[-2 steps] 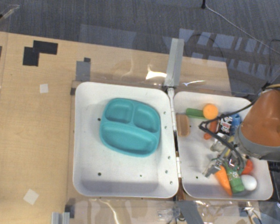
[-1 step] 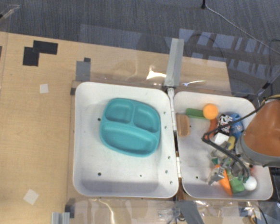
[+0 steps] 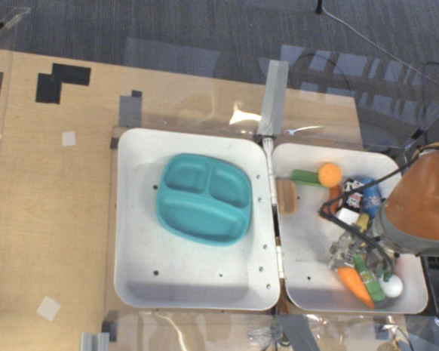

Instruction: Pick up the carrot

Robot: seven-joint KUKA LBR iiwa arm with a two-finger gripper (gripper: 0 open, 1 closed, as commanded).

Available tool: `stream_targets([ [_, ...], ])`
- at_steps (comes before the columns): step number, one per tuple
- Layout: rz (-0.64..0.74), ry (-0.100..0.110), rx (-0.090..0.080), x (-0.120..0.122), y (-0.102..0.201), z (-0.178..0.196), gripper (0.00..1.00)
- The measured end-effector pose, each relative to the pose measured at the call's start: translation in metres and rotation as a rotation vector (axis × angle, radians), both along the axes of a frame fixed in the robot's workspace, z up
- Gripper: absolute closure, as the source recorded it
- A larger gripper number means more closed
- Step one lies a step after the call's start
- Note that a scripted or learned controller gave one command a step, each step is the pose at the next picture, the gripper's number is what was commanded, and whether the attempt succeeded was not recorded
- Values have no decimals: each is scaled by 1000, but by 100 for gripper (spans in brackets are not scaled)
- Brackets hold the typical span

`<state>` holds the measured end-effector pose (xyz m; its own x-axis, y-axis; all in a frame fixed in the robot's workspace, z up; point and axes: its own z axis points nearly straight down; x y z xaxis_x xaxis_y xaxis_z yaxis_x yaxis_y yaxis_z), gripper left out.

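Your carrot [image 3: 355, 284] lies in right bin [image 3: 302, 280], near-right corner, tip pointing near-right, green stem end toward far-left. White ball [image 3: 393, 286] just right of it. Your end effector [image 3: 352, 255] hangs just above carrot's far end; whether it is wide or narrow, cannot tell. Orange ball [image 3: 329, 174] and green stick [image 3: 306, 176] sit at bin's far side. Teal divided plate [image 3: 203, 198] in left bin [image 3: 132, 278].

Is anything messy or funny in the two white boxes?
Nothing looks spilled or broken. The teal plate sits a bit crooked in the left bin. The toys are crowded together in the right bin, with the carrot lying slanted near its front edge under the gripper.
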<state>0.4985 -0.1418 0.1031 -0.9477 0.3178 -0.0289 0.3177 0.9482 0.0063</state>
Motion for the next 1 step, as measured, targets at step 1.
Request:
stream_targets([
  [1,0,1,0,0,0,-1,0],
])
